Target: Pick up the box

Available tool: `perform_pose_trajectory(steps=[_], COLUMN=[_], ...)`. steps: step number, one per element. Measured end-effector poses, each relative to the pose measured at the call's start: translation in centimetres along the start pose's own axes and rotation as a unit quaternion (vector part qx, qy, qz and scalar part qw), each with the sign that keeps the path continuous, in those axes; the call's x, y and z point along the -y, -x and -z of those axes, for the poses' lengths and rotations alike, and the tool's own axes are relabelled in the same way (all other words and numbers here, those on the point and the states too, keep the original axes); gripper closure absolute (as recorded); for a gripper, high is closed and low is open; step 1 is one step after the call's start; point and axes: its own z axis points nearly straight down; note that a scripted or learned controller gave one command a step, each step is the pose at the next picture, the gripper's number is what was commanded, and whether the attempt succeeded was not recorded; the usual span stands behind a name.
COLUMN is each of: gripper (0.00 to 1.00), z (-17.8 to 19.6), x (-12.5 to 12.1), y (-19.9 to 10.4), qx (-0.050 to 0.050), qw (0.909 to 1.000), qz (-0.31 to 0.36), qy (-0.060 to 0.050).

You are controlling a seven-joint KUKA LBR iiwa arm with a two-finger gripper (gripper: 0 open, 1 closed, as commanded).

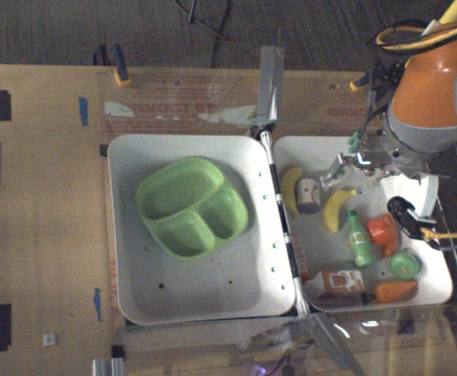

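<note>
The box [339, 282] — a small orange-and-white carton lying flat — sits at the near edge of the right bin [440, 288], just left of a carrot [394, 291] that lies along the same edge. Up from the box stands a green bottle [360, 241], with a yellow banana [336, 209] just beyond it and a small can [308, 195] to the banana's left. The gripper [357, 165] hangs over the far part of this bin, well apart from the box, beyond the banana; whether it is spread or pressed together I cannot tell. Left of the box, across the divider, the left bin [134, 288] holds a green divided plate [192, 207].
</note>
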Motion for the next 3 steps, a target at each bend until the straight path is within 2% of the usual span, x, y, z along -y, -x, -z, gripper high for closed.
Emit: perform_pose_trajectory(steps=[1, 2, 3], gripper=[0.00, 1.00, 1.00], z=[13.4, 14.5, 22.3], x=[-1.5, -1.7, -8.7], y=[6.2, 5.9, 12.0], qx=[0.001, 0.002, 0.001], qw=[0.9829, 0.9835, 0.9659], qz=[-0.184, -0.181, -0.259], qy=[0.002, 0.003, 0.002])
